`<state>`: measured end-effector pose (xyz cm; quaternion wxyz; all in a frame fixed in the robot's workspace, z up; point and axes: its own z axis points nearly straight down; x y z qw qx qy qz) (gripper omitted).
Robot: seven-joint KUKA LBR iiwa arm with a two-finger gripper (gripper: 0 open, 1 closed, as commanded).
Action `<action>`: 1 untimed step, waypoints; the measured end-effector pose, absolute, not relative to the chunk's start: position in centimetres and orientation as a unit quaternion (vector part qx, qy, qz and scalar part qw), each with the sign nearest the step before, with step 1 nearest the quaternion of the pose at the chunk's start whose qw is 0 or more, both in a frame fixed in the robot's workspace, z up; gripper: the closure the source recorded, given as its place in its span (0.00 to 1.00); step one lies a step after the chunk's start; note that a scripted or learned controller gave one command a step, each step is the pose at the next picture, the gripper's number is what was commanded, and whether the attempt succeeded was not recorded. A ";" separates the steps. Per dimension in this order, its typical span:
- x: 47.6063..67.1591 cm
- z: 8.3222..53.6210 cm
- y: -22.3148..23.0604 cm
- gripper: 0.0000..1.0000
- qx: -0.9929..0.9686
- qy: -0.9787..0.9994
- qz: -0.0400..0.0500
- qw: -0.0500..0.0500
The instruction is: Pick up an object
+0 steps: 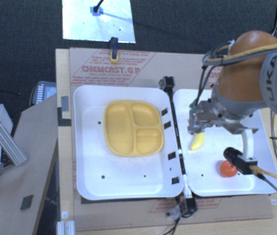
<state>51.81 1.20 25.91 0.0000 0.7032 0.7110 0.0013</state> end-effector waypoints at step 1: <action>51.6 26.1 6.5 1.00 0.703 0.711 0.001 0.000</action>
